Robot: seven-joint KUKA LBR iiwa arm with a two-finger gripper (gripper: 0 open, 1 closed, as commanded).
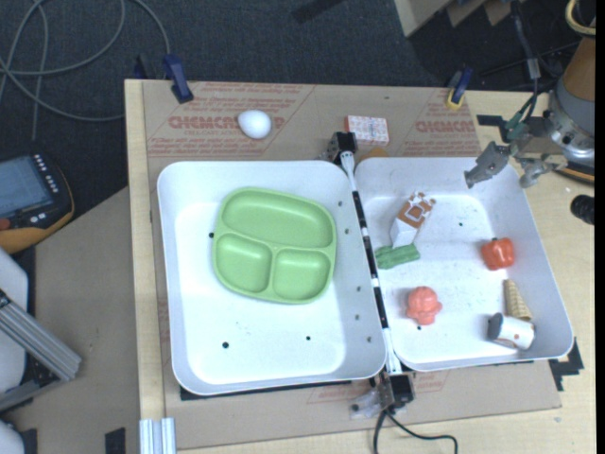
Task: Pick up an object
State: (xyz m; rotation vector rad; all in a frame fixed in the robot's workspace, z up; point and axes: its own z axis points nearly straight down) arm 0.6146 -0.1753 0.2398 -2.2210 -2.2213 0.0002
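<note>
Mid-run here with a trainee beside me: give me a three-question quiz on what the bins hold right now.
1. True or false: the green divided plate lies in the left bin.
2. Which object lies nearest the gripper? A) small carton B) pink toy C) ice-cream cone
3. Fill in: the white egg rests on the ____, outside both bins.

Key: 1 true; 2 A; 3 board, above the left bin.
</note>
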